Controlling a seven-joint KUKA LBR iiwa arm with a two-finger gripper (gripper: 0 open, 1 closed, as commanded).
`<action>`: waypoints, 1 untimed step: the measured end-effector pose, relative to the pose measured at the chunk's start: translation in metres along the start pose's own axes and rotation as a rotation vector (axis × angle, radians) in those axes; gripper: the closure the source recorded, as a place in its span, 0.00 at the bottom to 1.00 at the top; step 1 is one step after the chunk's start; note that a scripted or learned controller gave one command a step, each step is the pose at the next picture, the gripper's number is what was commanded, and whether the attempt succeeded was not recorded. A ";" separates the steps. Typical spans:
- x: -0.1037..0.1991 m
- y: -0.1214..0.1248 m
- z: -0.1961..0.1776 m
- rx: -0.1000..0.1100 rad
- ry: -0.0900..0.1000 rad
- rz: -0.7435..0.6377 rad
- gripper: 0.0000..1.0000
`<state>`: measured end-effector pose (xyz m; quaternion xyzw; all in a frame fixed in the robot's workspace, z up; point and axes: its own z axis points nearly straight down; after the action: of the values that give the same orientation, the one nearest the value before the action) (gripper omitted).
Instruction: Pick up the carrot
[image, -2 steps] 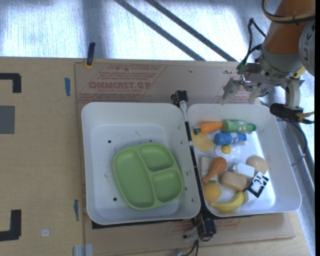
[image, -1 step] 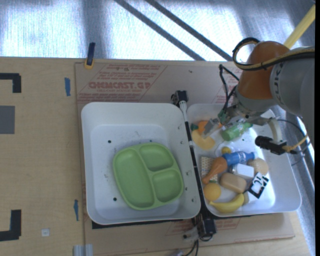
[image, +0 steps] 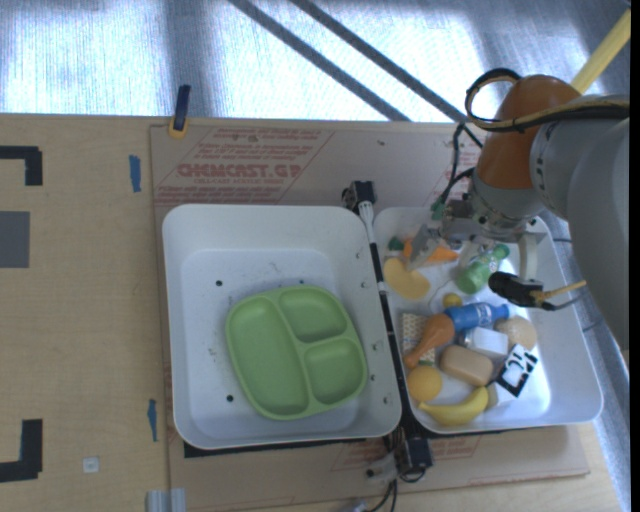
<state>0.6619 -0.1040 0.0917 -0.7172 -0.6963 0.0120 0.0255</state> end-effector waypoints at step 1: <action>0.003 0.000 -0.010 0.003 0.003 -0.002 1.00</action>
<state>0.6621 -0.1016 0.1021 -0.7166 -0.6969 0.0121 0.0277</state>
